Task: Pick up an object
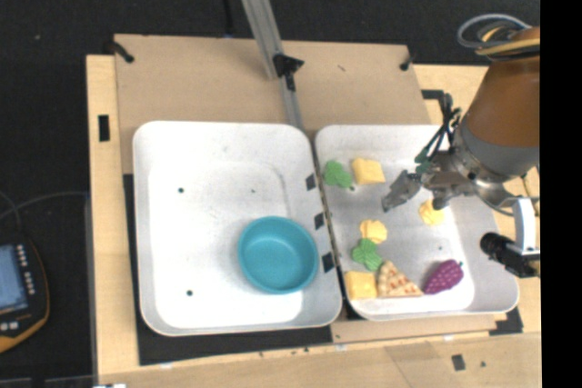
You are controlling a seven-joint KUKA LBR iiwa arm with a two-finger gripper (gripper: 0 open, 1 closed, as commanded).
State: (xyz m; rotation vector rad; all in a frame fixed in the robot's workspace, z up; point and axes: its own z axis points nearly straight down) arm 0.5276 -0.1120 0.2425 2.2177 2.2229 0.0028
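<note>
while our pincer point(411, 189) hangs with jaws apart and holding nothing in the right bin point(473, 300), a small yellow toy point(431, 213) lies just beside it; we judge it light, stiff, slightly slippery, best pinched across its middle.

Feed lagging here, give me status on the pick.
End effector over right bin, nothing seen held. Yellow piece beside it, apart. Grapes, pizza slice nearer front. Blue bowl in left bin.
</note>
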